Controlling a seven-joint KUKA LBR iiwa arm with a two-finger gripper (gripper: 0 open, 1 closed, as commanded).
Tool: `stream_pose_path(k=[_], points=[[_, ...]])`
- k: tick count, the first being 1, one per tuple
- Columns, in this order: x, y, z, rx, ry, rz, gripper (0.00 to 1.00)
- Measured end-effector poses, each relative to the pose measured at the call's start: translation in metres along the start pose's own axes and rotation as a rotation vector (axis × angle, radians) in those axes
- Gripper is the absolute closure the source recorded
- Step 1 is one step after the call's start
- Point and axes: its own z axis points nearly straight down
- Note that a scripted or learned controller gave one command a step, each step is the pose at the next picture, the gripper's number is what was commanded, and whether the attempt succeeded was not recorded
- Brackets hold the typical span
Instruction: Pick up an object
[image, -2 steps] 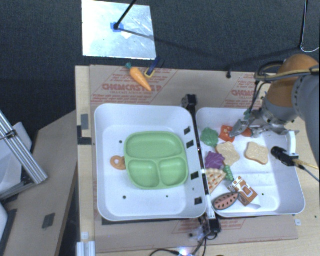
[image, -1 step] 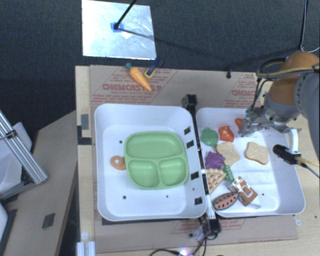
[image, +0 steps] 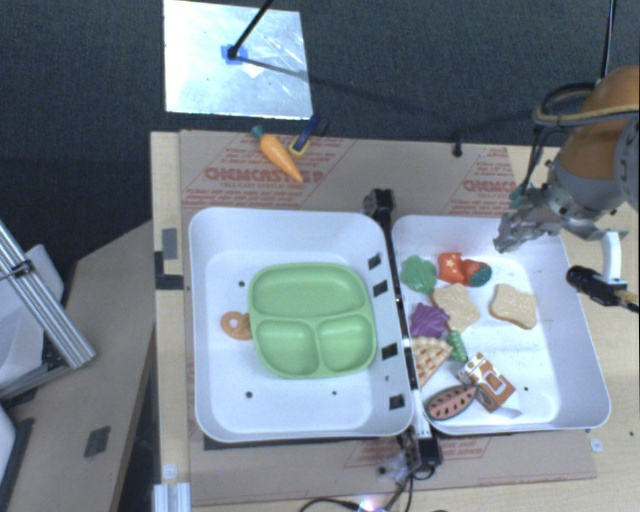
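Counter (image: 470, 165): carries two white bins.
Left bin (image: 290, 235): green divided tray (image: 312, 318), small pretzel (image: 236, 325) beside it.
Right bin (image: 575, 350): toy foods, bread slice (image: 514, 305) among them.
My gripper (image: 515, 235): above the right bin's far edge, holding nothing I can see.

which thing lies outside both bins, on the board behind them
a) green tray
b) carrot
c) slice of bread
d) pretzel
b: the carrot lies on the board behind the left bin, while the green tray and pretzel sit inside that bin and the bread is in the right bin.
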Motion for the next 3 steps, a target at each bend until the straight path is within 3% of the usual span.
stream_pose_path(k=[1,2,3], points=[[-0.003,-0.007,-0.052,0.001,0.0,0.003,1.0],[-0.004,-0.006,-0.063,0.004,0.001,0.001,1.0],[0.045,-0.023,-0.074,0.007,0.003,-0.004,1.0]])
